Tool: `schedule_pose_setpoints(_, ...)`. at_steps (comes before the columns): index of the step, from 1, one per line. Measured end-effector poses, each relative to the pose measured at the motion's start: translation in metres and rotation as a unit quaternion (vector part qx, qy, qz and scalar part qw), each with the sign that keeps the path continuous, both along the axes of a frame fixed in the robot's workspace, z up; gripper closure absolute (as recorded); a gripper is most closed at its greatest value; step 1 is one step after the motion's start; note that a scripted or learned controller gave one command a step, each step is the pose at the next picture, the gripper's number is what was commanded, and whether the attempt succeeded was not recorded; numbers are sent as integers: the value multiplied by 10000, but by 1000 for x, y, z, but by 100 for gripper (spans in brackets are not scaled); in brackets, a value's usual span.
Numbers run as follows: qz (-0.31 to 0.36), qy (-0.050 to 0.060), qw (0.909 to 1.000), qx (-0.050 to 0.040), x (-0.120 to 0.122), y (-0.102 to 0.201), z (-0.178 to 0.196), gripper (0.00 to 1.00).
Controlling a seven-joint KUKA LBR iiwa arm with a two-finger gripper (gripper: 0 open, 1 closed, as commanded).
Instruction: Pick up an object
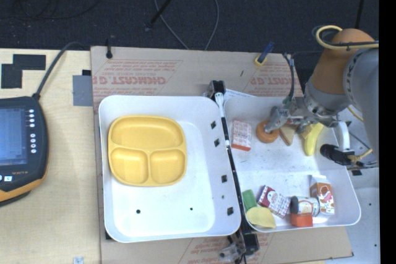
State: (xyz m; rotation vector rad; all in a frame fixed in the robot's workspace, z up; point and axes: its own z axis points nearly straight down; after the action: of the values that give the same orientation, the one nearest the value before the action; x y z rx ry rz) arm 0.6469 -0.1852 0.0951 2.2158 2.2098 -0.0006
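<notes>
Where the grey arm (346,80) with its orange band reaches in from the right, its gripper (286,115) hangs low over the far part of the right bin (278,164), just beside a round orange-brown object (268,132) and a small tan wedge (286,135). Whether the jaws are spread or pressed together cannot be told; the metal parts blur into the items beneath them, and nothing is plainly pinched between them. A yellow banana-like piece (310,138) lies just right of the wedge, near the arm's wrist.

Near the bin's left wall lies a small red and white packet (241,134); its print is too small to read. Along the near edge sit a green block (249,199), a pale yellow chip-shaped piece (262,217), a red and white printed pack (273,201), a dark can-like item (296,206) with a red block (301,220) touching it, and a carton with red and white print (322,197). None of their labels is legible.

The left bin (124,219) holds a yellow three-compartment tray (147,150), set toward its far left. Both bins rest on cardboard sheets (161,74) over the counter, and the red lettering on the cardboard appears upside down, reading roughly "CHEMCRZT G P"; the exact letters are uncertain. At the far left, a dark handheld pendant (18,145) with a lit screen lies on the counter (62,213).
</notes>
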Motion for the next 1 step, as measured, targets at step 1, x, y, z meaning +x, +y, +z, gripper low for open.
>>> schedule_pose_setpoints(1,1,-3,10000,-2,0,10,0,0)
